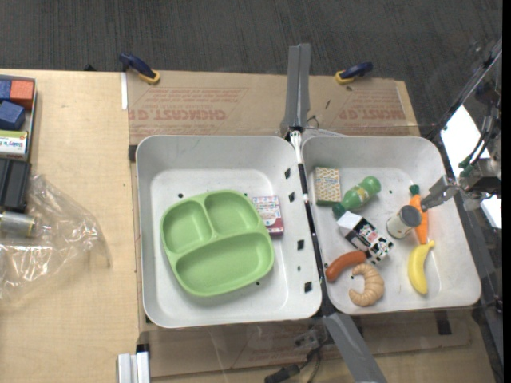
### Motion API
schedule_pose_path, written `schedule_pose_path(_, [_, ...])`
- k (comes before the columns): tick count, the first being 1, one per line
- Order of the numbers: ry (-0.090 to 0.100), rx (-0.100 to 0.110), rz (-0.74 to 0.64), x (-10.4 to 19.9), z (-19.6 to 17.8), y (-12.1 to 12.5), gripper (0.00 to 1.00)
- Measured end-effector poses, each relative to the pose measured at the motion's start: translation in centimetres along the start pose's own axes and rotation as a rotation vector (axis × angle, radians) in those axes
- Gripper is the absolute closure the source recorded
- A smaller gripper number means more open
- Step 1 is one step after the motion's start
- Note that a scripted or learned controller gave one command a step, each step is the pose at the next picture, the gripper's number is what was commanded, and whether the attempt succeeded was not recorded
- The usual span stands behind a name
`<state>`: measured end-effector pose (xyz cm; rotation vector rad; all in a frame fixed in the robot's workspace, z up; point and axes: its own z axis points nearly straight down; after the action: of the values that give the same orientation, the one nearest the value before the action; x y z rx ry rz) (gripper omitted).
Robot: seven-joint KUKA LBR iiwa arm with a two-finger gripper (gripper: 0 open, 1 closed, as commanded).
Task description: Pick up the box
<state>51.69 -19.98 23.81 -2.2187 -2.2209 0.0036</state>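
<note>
A small pink and white box (268, 213) lies in the left bin (152, 214), touching the right rim of a green divided plate (215, 242). In the right bin (447, 278) a second flat box (327, 185) with a pale patterned face lies at the back left, beside a green bottle (358, 193). My gripper (438, 195) hangs low at the right bin's right wall, just right of the carrot (418, 215). It is far from both boxes, with nothing visibly in its grasp.
The right bin also holds a black and white carton (366, 236), a small cylinder (398, 225), a banana (419, 267), a sausage (345, 264) and a croissant (366, 286). A ridge (302, 198) divides the bins. Blocks and a plastic bag (48, 230) lie far left.
</note>
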Motion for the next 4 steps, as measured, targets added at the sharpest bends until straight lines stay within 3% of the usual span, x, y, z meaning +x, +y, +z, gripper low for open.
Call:
schedule_pose_path(1, [-0.009,-0.024,-0.245,-2.2,9.9,4.7,0.0])
schedule_pose_path(2, [-0.01,-0.027,-0.242,-2.2,8.9,4.7,1.0])
schedule_pose_path(3, [-0.003,-0.005,-0.53,-2.3,1.8,1.4,1.0])
schedule_pose_path(4, [-0.005,-0.007,-0.836,-2.2,-1.1,7.3,1.0])
